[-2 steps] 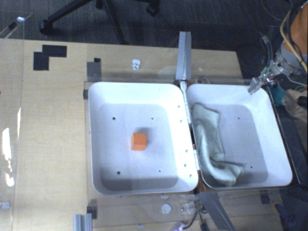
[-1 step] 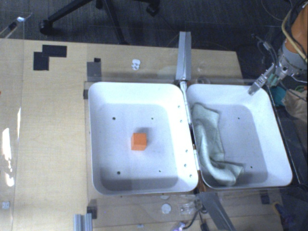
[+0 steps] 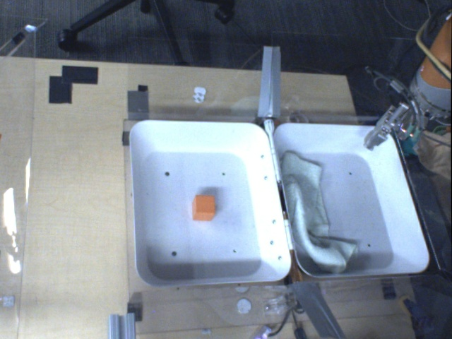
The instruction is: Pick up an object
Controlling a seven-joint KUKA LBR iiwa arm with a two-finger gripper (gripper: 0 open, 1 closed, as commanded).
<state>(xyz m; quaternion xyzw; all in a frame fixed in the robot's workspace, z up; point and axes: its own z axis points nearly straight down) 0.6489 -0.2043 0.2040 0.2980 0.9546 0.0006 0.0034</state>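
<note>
Grey cloth [image 3: 311, 214] lies lengthwise front-to-back; gripper [image 3: 381, 133] state cannot be told.

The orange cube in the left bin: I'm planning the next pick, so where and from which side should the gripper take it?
Probably from straight above, closing on two opposite side faces of the orange cube. It sits flat on the left bin floor, well away from the walls, so both sides look free. The gripper now sits over the right bin's far corner.

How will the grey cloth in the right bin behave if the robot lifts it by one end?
The grey cloth lies folded and bunched along the right bin's left wall, so it is probably floppy and would drape and unfold when lifted. It looks thin, so likely light. A pinch on a fold may hold better than on a flat part.
</note>
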